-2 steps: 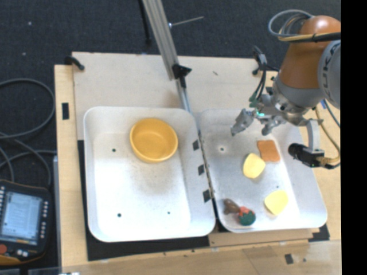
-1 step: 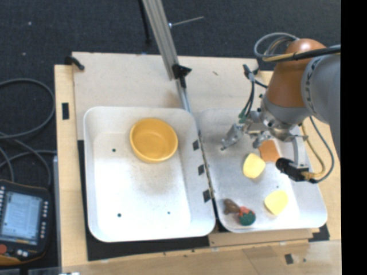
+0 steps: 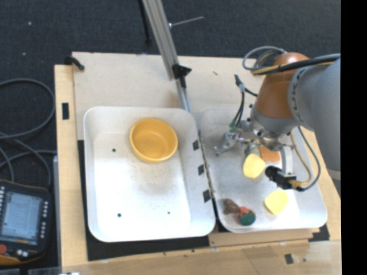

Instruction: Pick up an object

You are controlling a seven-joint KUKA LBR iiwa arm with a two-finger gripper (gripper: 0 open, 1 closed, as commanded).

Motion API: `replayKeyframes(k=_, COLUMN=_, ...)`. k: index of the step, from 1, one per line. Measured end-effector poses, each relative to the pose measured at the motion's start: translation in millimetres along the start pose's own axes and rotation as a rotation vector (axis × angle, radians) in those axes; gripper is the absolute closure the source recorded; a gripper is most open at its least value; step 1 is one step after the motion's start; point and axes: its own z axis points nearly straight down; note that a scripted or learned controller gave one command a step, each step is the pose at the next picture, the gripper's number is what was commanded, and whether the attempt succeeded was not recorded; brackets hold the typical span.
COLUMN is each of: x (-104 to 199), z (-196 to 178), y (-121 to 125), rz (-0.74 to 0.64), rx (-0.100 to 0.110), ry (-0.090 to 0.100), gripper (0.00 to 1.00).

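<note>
At the bottom edge of the frame, the pale wooden bench [image 3: 74, 251] carries two shallow white bins side by side. In the right bin [image 3: 309, 216], closest to the lower edge, a small brown object [image 3: 230, 205] lies touching a little piece with green and red colouring [image 3: 246, 216]; the brown one is elongated, its long axis running from upper left to lower right. Just right of them sits a yellow wedge-like block [image 3: 276, 201], tilted, with its longer side slanting from lower left up to upper right. Above it, toward the middle of the bin, is a rounded pale yellow object [image 3: 253, 167], with no clear long axis, and just to its upper right an orange object [image 3: 269, 153] shows partly from under the arm.

The gripper [image 3: 261, 145] hangs over this part of the right bin, just above the rounded yellow object and beside the orange one. Whether its fingers are spread or closed cannot be told, as the wrist and cabling hide them from above. The grey arm [image 3: 315, 102] with its orange band [image 3: 278, 93] comes in from the right of the frame.

In the left bin [image 3: 97, 211], a yellow bowl [image 3: 153, 140] sits upright in the upper half. Farther up, a metal rail [image 3: 160, 30] slants toward the top of the frame.
</note>
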Motion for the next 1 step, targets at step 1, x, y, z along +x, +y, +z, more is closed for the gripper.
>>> replayKeyframes(k=1, x=-1.3, z=26.7, y=-0.2, rz=0.0, rx=-0.002, ry=-0.001, gripper=0.0)
